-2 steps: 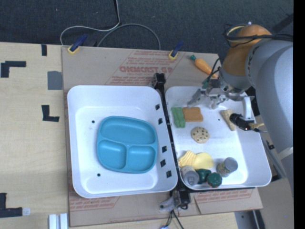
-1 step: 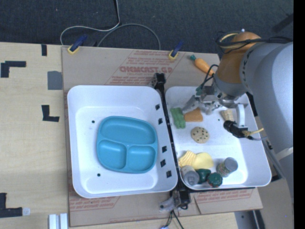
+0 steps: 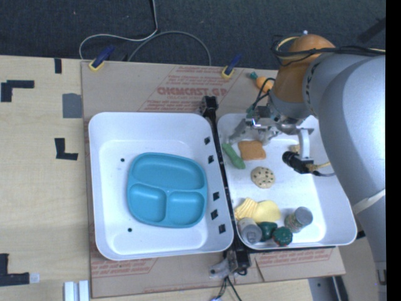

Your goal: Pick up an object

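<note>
1. As I look down from the camera over the bench, I have the arm (image 3: 341, 99) reaching in from the right, its orange band above the wrist, over the far end of the right bin (image 3: 335, 196).
2. The gripper (image 3: 255, 129) hangs low just above an orange-brown slice of toast (image 3: 251, 150); whether its jaws are apart or together I cannot tell, and I see nothing held in it.
3. In that right bin, the toast lies near the far-left corner, with a green pod-shaped piece (image 3: 234, 155) just beside it along the left wall.
4. A chocolate-chip cookie (image 3: 262, 177) sits near the middle of the bin, a little nearer the camera than the toast and apart from it.
5. At the near end I see a cluster: a yellow piece (image 3: 258, 209), a grey can (image 3: 251, 232), a dark green item (image 3: 276, 232) and another small can (image 3: 300, 219), packed close together.
6. The left bin (image 3: 106, 137) holds a blue divided plate (image 3: 166, 189) lying flat in its middle.
</note>
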You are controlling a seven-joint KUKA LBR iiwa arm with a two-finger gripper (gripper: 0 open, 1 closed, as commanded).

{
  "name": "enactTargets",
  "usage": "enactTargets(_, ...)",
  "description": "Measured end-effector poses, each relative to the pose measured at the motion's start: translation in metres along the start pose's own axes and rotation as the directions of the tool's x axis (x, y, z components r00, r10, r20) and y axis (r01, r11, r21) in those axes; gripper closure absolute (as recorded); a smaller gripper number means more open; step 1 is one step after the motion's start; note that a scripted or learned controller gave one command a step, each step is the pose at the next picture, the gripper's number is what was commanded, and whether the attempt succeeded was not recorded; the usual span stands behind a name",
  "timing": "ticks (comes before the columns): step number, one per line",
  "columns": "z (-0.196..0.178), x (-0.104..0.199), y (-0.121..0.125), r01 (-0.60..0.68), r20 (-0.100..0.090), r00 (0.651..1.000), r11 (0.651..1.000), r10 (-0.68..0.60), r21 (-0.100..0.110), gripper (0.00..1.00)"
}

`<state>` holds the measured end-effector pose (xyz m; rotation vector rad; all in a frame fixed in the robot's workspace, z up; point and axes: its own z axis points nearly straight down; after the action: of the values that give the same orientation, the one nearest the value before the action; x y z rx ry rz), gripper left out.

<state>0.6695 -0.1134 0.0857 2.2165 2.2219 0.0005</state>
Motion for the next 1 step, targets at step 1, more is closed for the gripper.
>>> enactTargets(1,-0.0108,-0.0003,0.0002,0.001,0.0,1.0,1.0,-0.001,-0.002,1.0)
